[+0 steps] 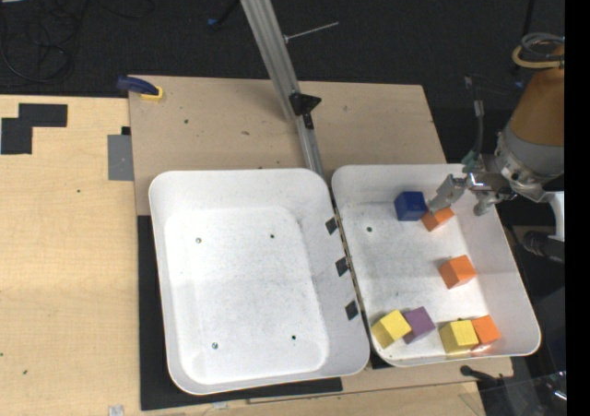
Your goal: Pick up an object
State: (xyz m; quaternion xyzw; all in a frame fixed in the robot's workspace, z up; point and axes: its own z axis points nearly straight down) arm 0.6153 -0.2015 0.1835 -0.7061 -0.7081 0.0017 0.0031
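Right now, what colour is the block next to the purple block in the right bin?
Yellow. The block touches the purple block near the right bin's front edge, seen in the camera view.

One fixed camera is looking down at a slant from above the worktop (277,119); it is sitting far enough back to be taking in both white bins, left bin (175,220) and right bin (516,313); the arm (539,128) is entering from its right side.

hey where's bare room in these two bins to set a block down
The left bin has bare floor throughout. In the right bin, the patch between the blue cube and yellow cube is free. Its near edge is crowded; the pincer hangs over its far right.
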